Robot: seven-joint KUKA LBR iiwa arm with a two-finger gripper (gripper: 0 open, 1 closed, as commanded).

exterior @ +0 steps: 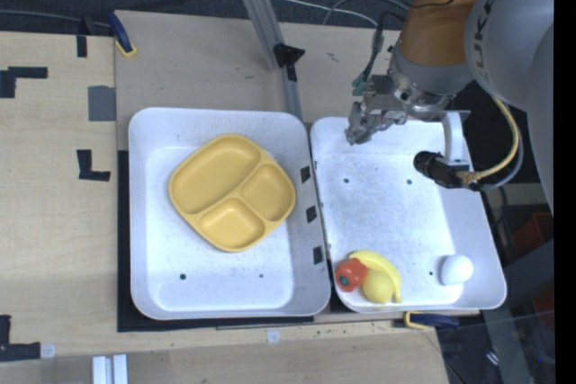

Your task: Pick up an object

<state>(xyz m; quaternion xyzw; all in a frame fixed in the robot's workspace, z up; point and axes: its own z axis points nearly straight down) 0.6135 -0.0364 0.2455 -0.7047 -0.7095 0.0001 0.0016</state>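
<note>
Fruit [368, 277] and a white ball [455, 269] lay at the right bin's [405, 211] near edge; a yellow tray [232, 192] filled the left bin [153, 220]. The gripper [358, 132] hung over the right bin's far edge, its grip unreadable.

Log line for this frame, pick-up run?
hand: above right bin's far-left corner, nothing visibly held | red-and-yellow toy, white ball: right bin, near edge | yellow divided plate: left bin
</note>
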